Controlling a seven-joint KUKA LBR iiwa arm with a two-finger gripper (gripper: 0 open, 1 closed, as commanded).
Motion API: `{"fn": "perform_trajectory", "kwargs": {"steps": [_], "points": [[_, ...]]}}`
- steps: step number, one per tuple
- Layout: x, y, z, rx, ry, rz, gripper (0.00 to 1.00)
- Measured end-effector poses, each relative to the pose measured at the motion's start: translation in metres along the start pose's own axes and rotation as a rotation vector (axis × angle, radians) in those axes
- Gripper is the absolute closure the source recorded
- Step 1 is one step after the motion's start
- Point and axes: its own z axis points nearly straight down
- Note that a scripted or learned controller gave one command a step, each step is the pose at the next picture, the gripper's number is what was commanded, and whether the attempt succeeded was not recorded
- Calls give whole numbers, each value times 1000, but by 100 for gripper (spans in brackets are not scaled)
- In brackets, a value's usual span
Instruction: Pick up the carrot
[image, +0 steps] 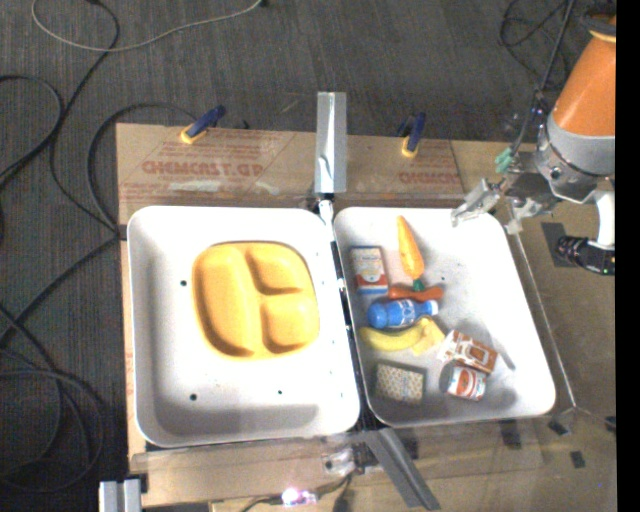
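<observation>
The carrot (409, 250) is an orange tapered piece lying near the back of the right bin (530, 330), its thin end pointing toward the back wall. My gripper (492, 212) hangs over the right bin's back right corner, to the right of the carrot and a little behind it, well apart from it. Its fingers (470, 208) are spread open with nothing between them.
Just in front of the carrot lie a red-orange piece with a green end (418, 292), a small carton (369, 270), a blue bottle (398, 314) and a banana (400, 338). Further forward are a patterned packet (400, 381), a carton (470, 351) and a can (463, 382). A yellow divided tray (258, 298) sits in the left bin (160, 330).
</observation>
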Motion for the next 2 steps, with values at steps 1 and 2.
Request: {"fn": "perform_trajectory", "kwargs": {"steps": [1,2], "points": [[0,0,0,0,0,0,0],[67,31,122,2,2,-165,0]]}}
